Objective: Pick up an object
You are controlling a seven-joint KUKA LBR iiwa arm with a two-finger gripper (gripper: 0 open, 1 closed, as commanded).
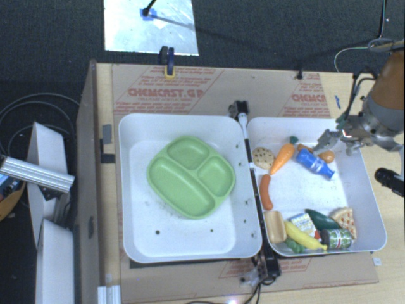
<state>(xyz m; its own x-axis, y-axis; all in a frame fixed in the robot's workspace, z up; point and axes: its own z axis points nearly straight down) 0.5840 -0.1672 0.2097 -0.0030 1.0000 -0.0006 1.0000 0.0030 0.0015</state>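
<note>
The right bin (370,198) holds several toy foods. A blue packet (313,161) lies near its back, with a small orange piece (326,156) touching it. My gripper (340,140) hangs just above and to the right of the blue packet, fingers spread open with nothing between them. An orange carrot (283,158) and a cookie (262,156) lie to the left. Below them is a red sausage (266,192). At the front sit a bread piece (274,225), a banana (305,237), a green vegetable (323,219), a pizza slice (345,219) and a can (336,239).
The left bin (142,135) holds a green divided plate (190,177). A black clip (241,109) sits at the back of the wall between the bins. Cardboard (190,84) lies under both bins. The arm's grey body (387,106) rises over the right bin's far corner.
</note>
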